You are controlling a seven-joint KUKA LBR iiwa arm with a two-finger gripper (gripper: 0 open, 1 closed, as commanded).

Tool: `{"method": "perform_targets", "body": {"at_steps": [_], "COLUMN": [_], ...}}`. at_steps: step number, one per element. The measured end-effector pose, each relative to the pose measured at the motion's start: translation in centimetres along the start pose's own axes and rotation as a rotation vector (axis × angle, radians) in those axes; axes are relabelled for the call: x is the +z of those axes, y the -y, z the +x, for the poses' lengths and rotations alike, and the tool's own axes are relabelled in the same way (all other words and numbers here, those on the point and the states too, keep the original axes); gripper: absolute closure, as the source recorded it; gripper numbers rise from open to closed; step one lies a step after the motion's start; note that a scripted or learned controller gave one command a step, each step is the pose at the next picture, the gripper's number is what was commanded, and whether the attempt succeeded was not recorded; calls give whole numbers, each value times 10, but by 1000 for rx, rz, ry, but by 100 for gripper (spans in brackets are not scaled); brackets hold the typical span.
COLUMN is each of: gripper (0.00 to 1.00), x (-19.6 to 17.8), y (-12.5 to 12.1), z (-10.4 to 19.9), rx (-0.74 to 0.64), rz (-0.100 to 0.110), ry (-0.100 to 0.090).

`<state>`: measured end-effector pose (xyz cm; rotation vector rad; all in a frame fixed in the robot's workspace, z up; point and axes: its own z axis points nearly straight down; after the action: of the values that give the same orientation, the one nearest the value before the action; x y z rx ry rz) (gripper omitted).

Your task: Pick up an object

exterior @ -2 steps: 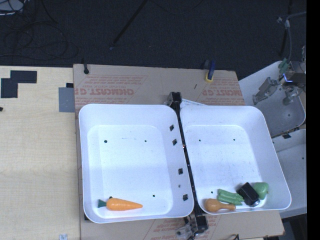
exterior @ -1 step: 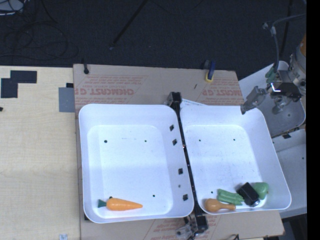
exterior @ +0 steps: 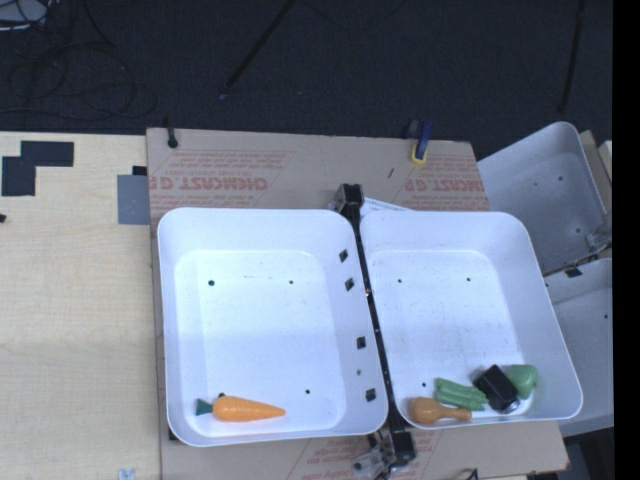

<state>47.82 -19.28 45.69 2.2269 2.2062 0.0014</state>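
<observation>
An orange toy carrot (exterior: 247,409) with a green top lies in the front left corner of the left bin (exterior: 262,223). Clustered in the front right corner of the right bin (exterior: 450,226) are an orange pear-shaped toy (exterior: 436,412), a green pod-like toy (exterior: 461,395), a black block (exterior: 497,388) and a rounded green toy (exterior: 523,376). The black block leans against the green pieces.
Both bins rest on a cardboard sheet (exterior: 300,173) over a pale wooden bench. A black clip strip (exterior: 361,308) runs between the bins. A blue clamp (exterior: 421,141) holds the cardboard's far edge. A grey metal plate (exterior: 545,183) stands at the right.
</observation>
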Motion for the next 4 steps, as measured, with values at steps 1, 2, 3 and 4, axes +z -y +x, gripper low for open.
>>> {"method": "perform_targets", "body": {"at_steps": [1,2,3,4], "gripper": [100,100,100,100], "x": [-5,87,181,243], "y": [-4,-52,-101,-148], "z": [4,27,-20,-17], "rx": [-10,-12,-8,-14], "rz": [8,13,11,7], "ry": [-3,-6,-4,-4]}}
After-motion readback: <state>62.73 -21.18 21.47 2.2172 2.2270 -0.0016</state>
